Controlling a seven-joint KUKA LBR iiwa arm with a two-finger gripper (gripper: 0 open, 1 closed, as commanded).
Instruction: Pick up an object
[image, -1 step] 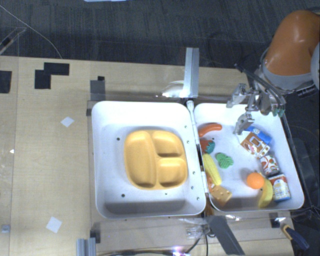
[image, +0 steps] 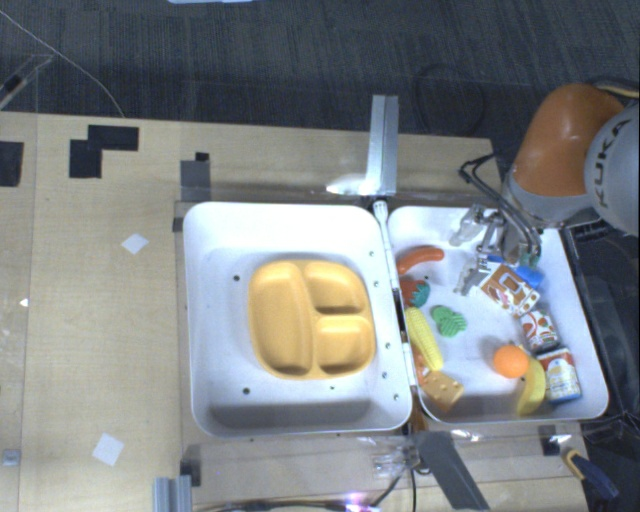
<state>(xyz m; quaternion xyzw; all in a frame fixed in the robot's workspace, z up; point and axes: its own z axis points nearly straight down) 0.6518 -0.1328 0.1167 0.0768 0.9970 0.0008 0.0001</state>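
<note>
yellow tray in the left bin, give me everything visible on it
The yellow tray looks like smooth molded plastic, a rounded rectangle with three compartments: one long section on the left and two smaller ones stacked on the right. All three look bare. It lies flat and upright near the middle of the left bin, resting on the bin floor, clear of the walls. Nothing else touches it.

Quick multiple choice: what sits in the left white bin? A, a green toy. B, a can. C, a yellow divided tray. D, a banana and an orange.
C: the yellow divided tray lies alone in the left bin, while the banana, orange, green toy and can all lie in the right bin.
</note>
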